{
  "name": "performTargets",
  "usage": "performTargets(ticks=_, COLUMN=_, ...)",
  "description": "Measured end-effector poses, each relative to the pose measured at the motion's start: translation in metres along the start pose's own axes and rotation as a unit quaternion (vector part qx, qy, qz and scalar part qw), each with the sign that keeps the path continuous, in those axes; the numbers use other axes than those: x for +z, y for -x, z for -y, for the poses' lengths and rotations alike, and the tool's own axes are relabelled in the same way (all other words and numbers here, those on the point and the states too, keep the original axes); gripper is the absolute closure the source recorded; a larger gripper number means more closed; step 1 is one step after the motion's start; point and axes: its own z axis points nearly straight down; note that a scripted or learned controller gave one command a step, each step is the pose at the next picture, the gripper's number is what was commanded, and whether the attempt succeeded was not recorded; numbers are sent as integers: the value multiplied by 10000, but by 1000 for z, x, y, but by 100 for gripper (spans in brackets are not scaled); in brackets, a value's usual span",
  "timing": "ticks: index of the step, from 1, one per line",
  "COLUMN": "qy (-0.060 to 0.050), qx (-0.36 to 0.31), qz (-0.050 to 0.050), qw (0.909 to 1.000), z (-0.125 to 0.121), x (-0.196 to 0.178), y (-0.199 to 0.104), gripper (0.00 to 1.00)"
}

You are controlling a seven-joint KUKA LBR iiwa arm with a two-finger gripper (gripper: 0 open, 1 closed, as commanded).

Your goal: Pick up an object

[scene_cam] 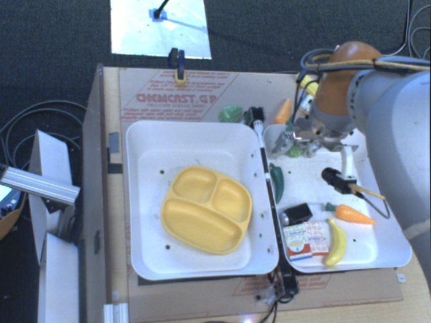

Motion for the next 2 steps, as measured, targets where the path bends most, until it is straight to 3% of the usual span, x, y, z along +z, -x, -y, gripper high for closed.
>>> performTargets(ticks=2, qy=8, qx=4, qz=2, qw=10000, z=-1, x=-2, y=0, gripper=0)
